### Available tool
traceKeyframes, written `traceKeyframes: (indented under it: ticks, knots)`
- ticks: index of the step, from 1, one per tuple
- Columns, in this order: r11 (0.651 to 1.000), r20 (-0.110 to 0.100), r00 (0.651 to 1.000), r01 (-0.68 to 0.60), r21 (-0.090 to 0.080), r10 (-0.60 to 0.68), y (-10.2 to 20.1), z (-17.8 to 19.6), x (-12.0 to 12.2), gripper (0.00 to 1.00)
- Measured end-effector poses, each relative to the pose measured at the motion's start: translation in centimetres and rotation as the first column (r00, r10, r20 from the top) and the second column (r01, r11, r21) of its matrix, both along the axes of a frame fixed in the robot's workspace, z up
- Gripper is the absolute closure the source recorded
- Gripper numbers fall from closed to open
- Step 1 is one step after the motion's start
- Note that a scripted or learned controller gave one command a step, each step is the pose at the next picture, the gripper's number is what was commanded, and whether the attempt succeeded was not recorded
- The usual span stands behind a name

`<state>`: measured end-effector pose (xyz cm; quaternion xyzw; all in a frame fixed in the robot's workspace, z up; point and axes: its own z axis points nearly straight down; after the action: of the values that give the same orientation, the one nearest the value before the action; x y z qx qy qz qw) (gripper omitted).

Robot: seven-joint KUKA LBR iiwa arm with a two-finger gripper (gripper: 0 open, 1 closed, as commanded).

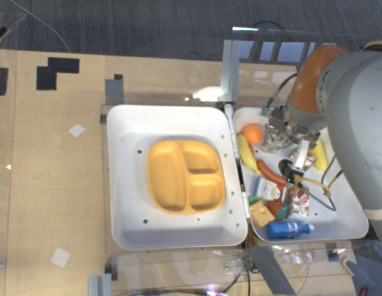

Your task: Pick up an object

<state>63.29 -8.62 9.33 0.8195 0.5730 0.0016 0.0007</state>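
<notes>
Where the grey arm (357, 134) reaches in from the right, its orange band (311, 79) sits above the wrist and the pincer (278, 137) hangs low over the right-hand white bin (348, 224), among the clutter there. Whether its fingers are spread or closed I cannot tell (the metal parts blur together at this angle), and nothing is visibly caught between them.

That bin holds the pickable things: an orange ball (253, 133) near the back left corner, just beside the pincer; a yellow banana (244, 153) along the left wall; a red sausage-like piece (271, 173) slanting toward the middle; a blue bottle (288, 229) lying on its side by the front wall; a tan cracker-shaped block (260, 214) just behind the bottle; and a printed carton (300, 203) near the centre. Another yellow item (319, 156) lies partly under the arm.

On the light wooden worktop (49, 184), the left bin (123, 227) carries a yellow divided tray (172, 177), resting flat in the middle.
</notes>
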Motion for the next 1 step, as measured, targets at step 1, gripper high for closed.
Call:
traceKeyframes:
  ticks: [1]
  knots:
    - [1.0,0.005,1.0,-0.007,-0.002,0.007,-0.02,1.27,0.19,1.0]
